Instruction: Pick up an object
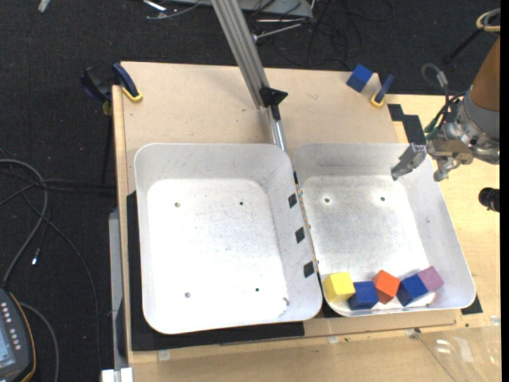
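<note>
From the camera above, you are looking down on the desk [199,102] with two shallow white bins side by side. The left bin [151,165] shows its speckled white floor. The right bin [445,229] carries all the blocks, gathered along its near edge in a row.

Reading that row from left to right, you have a yellow block [339,285], then a blue block [363,294] touching it, then an orange block [387,285], a second blue block [413,289] and a pale purple block [430,278] at the right end, against the bin's corner wall. The five sit tight together, each touching or just beside its neighbour.

Your arm [485,94] reaches in from the right, and the tool [423,162] hangs over the far right rim of the right bin, well apart from the row of blocks. Its two fingers are spread apart, one slanting down to the left over the bin floor and the other nearer the rim, with nothing between them.

On the desk beyond the bins, a loose blue cube [359,76] lies near the far right corner, beside a clamp [380,91] with a yellow tip. Another such clamp [126,83] grips the far left corner. A grey metal pole [238,38] slants down to the gap between the bins.
</note>
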Tool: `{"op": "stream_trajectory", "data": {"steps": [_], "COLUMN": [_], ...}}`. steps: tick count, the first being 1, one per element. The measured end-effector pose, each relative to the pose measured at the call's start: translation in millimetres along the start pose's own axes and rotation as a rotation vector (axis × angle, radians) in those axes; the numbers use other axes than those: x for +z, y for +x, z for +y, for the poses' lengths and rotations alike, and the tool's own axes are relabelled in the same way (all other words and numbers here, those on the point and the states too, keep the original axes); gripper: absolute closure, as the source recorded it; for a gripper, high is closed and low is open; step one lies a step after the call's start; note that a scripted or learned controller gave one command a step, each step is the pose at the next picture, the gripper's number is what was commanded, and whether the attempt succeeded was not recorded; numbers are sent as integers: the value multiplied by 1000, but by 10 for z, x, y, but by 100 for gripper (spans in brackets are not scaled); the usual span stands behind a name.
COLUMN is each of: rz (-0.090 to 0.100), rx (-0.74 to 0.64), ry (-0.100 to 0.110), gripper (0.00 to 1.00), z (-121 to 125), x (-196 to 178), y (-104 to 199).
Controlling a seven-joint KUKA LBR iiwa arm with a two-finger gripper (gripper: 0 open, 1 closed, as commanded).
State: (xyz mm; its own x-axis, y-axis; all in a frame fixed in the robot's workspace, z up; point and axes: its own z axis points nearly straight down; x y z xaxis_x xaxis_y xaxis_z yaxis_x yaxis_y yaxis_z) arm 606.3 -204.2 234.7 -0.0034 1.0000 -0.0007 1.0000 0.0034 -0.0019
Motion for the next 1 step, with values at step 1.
{"op": "stream_trajectory", "data": {"steps": [1], "rz": [3], "rx": [-1], "ry": [6], "gripper": [0], "z": [26], "x": [1142], "y": [309]}}
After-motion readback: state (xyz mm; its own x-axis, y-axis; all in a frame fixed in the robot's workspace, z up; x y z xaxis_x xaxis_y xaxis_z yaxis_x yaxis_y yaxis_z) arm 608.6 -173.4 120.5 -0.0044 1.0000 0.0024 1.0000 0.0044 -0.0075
